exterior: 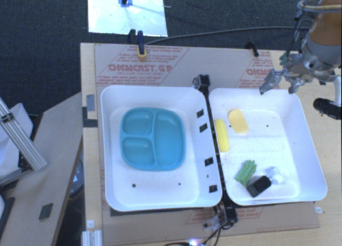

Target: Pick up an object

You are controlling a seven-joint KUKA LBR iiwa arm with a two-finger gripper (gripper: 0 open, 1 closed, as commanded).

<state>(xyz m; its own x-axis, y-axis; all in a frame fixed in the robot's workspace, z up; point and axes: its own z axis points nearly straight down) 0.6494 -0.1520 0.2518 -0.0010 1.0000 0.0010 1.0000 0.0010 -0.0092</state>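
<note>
My gripper (281,83) hangs above the far right rim of the right bin (307,133), fingers spread open with nothing between them. In that bin lie a yellow oval piece (238,121), a yellow corn cob (222,135) along the left wall, a green ridged piece (246,172), a black block (259,185) and a small white clear item (274,174). All of these sit left of and nearer than the gripper.
The left bin (112,149) holds a blue divided plate (153,138). A black hinge strip (209,143) with clips joins the bins. A blue and yellow clamp (141,44) stands at the bench's back edge. A cable (214,34) runs across the back.
</note>
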